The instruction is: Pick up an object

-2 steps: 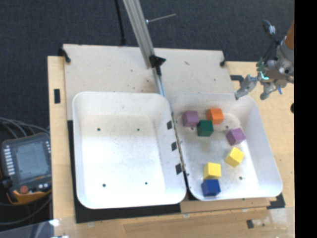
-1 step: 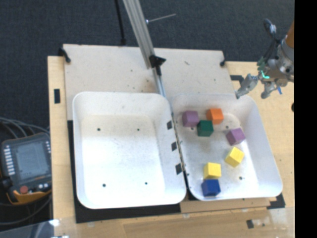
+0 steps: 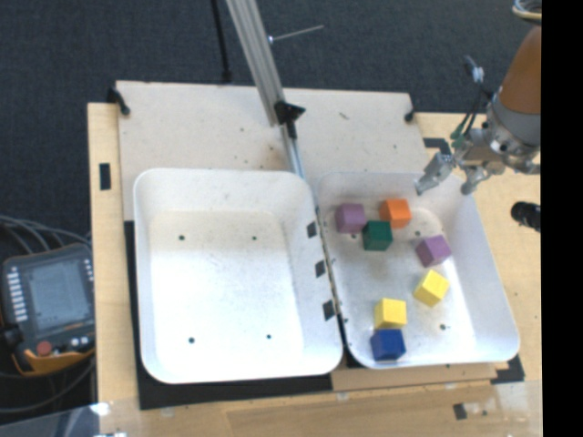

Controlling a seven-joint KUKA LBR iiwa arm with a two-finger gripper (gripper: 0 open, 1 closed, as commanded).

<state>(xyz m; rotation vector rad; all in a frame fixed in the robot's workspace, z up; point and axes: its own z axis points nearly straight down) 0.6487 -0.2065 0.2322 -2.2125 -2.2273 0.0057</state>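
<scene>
Several small cubes lie in the right bin point(image 3: 487, 321): a purple one point(image 3: 350, 217), an orange one point(image 3: 396, 211), a green one point(image 3: 377, 236), a second purple one point(image 3: 433, 249), two yellow ones point(image 3: 432, 288) point(image 3: 391, 313) and a blue one point(image 3: 387, 344). My gripper point(image 3: 449, 178) hangs above the bin's far right corner, to the right of and beyond the orange cube. Its two fingers are spread apart with nothing between them.
The left bin point(image 3: 228, 271) sits beside the right one, sharing a middle rim. A slanted metal pole point(image 3: 260, 48) rises from the bench behind the bins. A teach pendant point(image 3: 50, 299) lies off the bench at left.
</scene>
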